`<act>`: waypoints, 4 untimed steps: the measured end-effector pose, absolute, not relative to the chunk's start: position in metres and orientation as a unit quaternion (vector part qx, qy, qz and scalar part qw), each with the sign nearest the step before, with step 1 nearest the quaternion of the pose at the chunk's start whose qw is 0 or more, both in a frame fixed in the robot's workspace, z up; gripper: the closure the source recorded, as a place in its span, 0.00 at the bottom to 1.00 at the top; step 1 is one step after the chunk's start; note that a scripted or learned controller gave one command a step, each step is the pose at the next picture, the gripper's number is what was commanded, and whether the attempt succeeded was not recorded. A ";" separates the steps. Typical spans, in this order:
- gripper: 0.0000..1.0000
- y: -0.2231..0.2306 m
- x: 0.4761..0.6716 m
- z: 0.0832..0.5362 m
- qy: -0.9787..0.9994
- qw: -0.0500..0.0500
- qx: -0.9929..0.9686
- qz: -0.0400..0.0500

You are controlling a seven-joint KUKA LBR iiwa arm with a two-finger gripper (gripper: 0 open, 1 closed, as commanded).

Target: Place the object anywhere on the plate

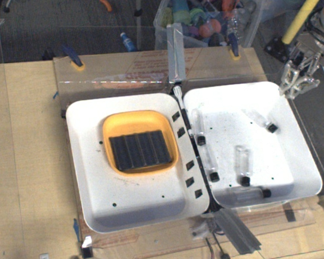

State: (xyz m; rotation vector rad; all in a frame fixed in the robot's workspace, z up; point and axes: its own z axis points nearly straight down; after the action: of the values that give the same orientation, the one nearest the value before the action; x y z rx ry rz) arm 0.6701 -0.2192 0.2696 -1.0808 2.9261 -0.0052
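two shallow white bins sit side by side on the bench: the left bin (95, 199) carries an orange plate (112, 126) with a dark ribbed insert (140, 150) lying flat in its well, and the right bin (301, 170) holds several clear plastic vials with black caps. one clear vial (242, 167) lies near the middle of the right bin, another vial (261, 121) lies toward its far right corner, and more of them rest along the divider and the near wall, all well apart from the plate. any of these looks like the object to move, and none is on the plate yet. the gripper (297, 80) hangs beyond the right bin's far right corner, above the bench edge; it carries nothing, and whether it is spread or closed cannot be told from here. the likely trouble is the vials themselves: being clear and round, they may roll or slip out of a pinch, and those pressed against the walls leave little room for a clean descent. a dropped vial could also roll off the ribbed insert.
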 end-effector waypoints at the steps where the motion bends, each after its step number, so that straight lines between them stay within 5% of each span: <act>1: 1.00 -0.222 0.669 0.312 0.881 0.005 -0.473 -0.002; 4: 1.00 -0.217 0.668 0.343 0.582 0.003 -0.813 0.001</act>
State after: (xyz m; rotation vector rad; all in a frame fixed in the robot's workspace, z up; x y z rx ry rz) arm 0.6677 -0.2172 0.3426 -2.5496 1.8264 0.0031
